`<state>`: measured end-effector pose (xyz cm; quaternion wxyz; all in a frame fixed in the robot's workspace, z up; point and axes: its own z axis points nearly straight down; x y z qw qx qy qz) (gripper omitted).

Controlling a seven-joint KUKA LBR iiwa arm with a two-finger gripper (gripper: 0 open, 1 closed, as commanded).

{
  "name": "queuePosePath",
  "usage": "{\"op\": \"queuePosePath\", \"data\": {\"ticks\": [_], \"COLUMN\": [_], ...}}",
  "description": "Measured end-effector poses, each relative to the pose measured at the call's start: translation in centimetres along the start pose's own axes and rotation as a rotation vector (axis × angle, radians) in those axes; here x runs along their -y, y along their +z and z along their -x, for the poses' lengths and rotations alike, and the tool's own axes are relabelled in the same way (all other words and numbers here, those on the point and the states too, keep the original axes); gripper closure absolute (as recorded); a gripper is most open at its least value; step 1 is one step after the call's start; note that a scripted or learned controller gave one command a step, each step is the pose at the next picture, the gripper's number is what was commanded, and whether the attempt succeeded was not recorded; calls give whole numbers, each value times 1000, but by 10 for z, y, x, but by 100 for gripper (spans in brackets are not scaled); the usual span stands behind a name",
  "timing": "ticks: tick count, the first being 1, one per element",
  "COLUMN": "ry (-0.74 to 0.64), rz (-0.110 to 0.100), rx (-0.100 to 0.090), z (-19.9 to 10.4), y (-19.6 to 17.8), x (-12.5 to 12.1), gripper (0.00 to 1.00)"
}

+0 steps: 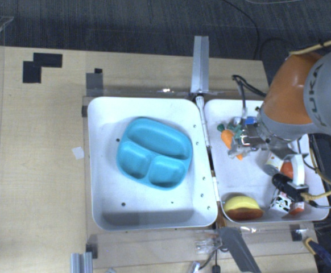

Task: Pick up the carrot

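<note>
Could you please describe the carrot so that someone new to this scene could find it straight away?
Start at the right-hand shallow white bin. Near its upper left part, beside the grey arm's two-finger gripper, lies the small orange carrot with a green top. The yellow-and-red apple-like fruit sits at the bin's front edge, rounder and larger; the carrot is slim and tapered.

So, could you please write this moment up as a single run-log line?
tool: over right bin, at carrot | grip: cannot tell | carrot: near bin's upper-left corner | left bin: blue tray
</note>
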<state>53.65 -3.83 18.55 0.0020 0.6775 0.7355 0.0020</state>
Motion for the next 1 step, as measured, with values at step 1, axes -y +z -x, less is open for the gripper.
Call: {"op": "queuePosePath", "data": {"ticks": [1], "ry": [-8], "rz": [-2], "rx": [0], "z": [-7], "y": [1], "x": [-43], "gripper": [100]}}
